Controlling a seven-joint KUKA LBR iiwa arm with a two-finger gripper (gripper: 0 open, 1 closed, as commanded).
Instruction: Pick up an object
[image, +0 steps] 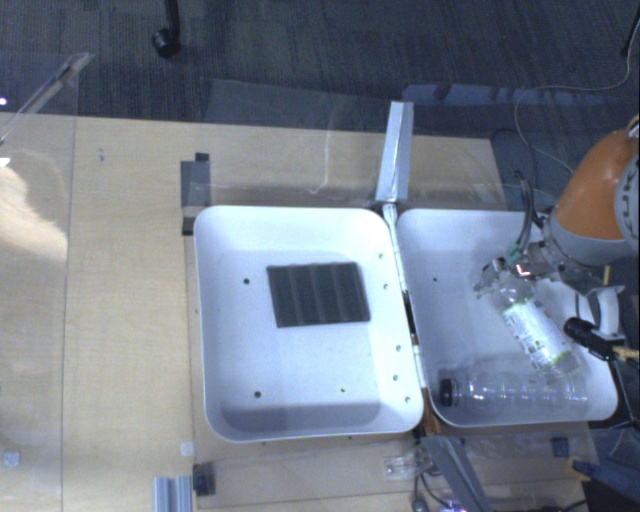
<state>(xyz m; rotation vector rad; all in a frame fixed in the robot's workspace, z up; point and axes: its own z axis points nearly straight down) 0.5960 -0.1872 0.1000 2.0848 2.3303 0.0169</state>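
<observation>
A dark grey ribbed rectangular pad lies flat in the left bin. In the right bin are two clear plastic bottles. One, with a white and green label, lies slanted near the right side. The other, with a black cap, lies along the front wall. My gripper reaches in from the right, below the orange band, and sits over the upper end of the labelled bottle. Whether it touches the bottle is unclear.
A metal divider strip runs back from the gap between the bins. Cables and black fittings hang at the right bin's right edge. The wooden bench extends to the left.
</observation>
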